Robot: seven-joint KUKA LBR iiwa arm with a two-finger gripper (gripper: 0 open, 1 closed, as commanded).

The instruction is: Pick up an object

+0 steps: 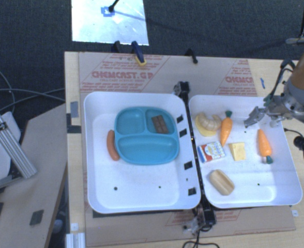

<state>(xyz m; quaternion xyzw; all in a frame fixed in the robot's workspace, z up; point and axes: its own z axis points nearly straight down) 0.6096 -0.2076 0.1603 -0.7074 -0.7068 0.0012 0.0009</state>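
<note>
Approach step, nothing lifted. Hand hovers over right bin near its far edge, seemingly spread, nothing between fingers. Nearest carrot lies just below hand. Next: descend, close on it.

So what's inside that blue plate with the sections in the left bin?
The blue divided plate holds one thing: a small brown ridged block, like chocolate, in its upper right compartment. The other compartments show bare blue. A sausage lies outside, by its left rim. Whatever is beneath the plate is covered.
</note>
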